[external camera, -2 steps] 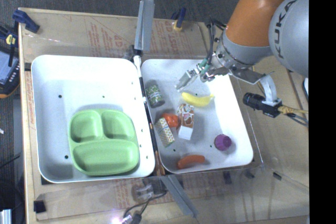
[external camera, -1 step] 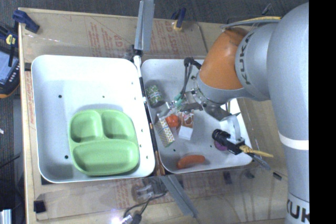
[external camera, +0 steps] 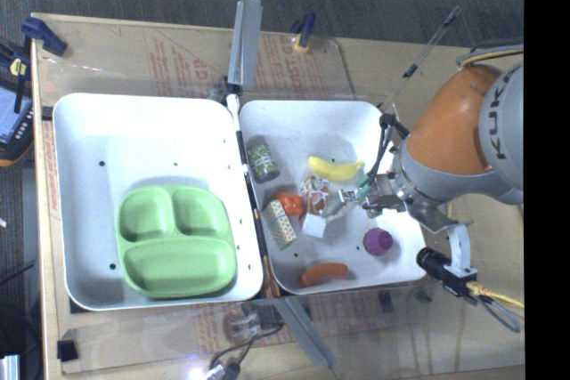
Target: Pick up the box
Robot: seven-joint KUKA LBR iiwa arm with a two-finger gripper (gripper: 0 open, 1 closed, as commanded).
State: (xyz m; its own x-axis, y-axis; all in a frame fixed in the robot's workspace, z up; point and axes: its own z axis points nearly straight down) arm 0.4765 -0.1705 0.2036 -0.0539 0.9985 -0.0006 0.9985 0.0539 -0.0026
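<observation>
Low over the right bin [external camera: 267, 116], the end effector [external camera: 343, 198] sits near that bin's middle, reached in from three o'clock on the grey arm [external camera: 463, 142] with its orange band. Whether it is apart or together I cannot tell; clutter hides its tip. A small white box [external camera: 314, 224] lies just at its seven o'clock, close beside a crinkled packet [external camera: 317, 191]. A yellow banana [external camera: 335, 166] lies at the end effector's twelve o'clock, a purple cup [external camera: 378, 241] at its five o'clock. A patterned carton [external camera: 280, 223] and a green can [external camera: 262, 159] lie toward the bin's nine o'clock wall, an orange carrot [external camera: 324, 272] near six o'clock. The left bin [external camera: 76, 116] holds a green divided tray [external camera: 176, 240] on the tabletop [external camera: 134, 49].
</observation>
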